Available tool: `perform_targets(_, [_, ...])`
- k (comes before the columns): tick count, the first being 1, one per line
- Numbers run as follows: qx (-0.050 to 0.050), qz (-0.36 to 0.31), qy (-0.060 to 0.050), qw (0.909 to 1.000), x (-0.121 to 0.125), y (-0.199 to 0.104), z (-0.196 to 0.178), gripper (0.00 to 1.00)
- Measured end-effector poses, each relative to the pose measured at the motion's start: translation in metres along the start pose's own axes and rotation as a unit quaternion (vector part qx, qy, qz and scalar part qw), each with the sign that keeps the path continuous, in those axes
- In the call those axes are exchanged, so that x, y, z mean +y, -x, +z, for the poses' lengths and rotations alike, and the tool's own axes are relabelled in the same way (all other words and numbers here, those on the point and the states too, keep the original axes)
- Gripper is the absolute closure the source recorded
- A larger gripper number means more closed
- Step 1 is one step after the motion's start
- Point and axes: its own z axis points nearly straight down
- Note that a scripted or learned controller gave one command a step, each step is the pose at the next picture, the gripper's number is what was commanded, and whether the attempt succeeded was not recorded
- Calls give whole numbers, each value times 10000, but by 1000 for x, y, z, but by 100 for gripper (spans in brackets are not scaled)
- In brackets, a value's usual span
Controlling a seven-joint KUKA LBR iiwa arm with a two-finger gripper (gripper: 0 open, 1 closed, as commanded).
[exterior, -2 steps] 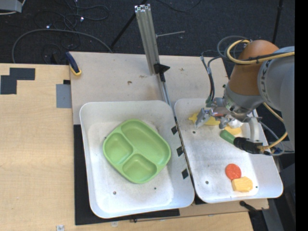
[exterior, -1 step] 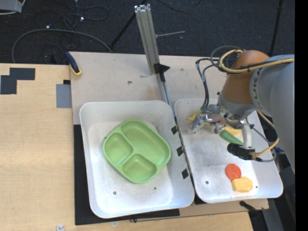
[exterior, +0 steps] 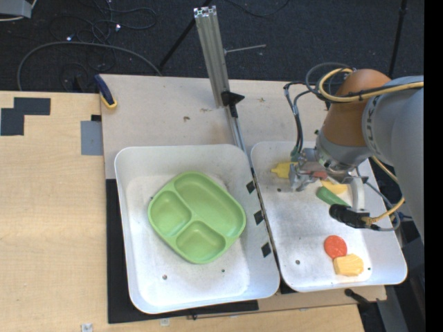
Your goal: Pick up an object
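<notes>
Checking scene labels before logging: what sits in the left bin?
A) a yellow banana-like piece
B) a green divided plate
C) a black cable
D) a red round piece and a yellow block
B: the green divided plate lies alone inside the left bin, while the red round piece and yellow block lie in the right bin.

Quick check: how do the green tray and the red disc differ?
The green tray lies in the left bin; the red disc lies in the right bin. The tray is far larger and split into compartments; the disc is small, round and plain. The tray lies alone; the disc touches a yellow block. Both lie flat.
</notes>
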Motion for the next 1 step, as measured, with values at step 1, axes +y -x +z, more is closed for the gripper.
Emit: perform_targets(1, [-6, -5, 31, 10000, -3, 7, -61, 100])
